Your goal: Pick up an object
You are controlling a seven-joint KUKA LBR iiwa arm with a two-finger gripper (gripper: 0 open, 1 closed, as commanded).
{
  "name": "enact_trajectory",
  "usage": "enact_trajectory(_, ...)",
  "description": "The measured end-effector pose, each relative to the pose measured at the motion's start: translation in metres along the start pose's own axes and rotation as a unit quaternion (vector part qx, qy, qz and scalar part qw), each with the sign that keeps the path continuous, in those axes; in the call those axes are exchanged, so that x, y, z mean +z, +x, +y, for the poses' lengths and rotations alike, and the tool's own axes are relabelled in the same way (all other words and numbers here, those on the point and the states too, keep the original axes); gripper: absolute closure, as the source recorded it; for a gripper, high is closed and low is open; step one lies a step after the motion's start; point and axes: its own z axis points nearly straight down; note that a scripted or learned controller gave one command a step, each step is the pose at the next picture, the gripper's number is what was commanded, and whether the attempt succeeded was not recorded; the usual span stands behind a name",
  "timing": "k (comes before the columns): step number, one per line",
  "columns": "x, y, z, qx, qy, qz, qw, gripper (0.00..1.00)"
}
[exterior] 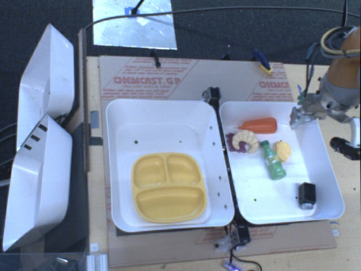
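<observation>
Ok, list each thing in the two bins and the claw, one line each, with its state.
Yellow tray: flat in left bin, compartments bare.
Carrot: lying in right bin.
Green bottle: on its side.
Yellow toy: beside the bottle.
Black block: apart, near corner.
Claw: over right bin's rim, holding nothing visible.

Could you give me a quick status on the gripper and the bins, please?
Gripper at right bin's far right rim, nothing held. Carrot, green bottle, black block lie loose. Approach unobstructed.
</observation>
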Motion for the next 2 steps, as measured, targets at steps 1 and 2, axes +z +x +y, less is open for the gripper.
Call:
enact_trajectory(1,-0.0639,-0.0015,0.0001,0.0,-0.001,0.0,1.0,1.0)
enact_trajectory(2,-0.066,-0.0015,0.0004,0.0,0.002,0.001,1.0,1.0)
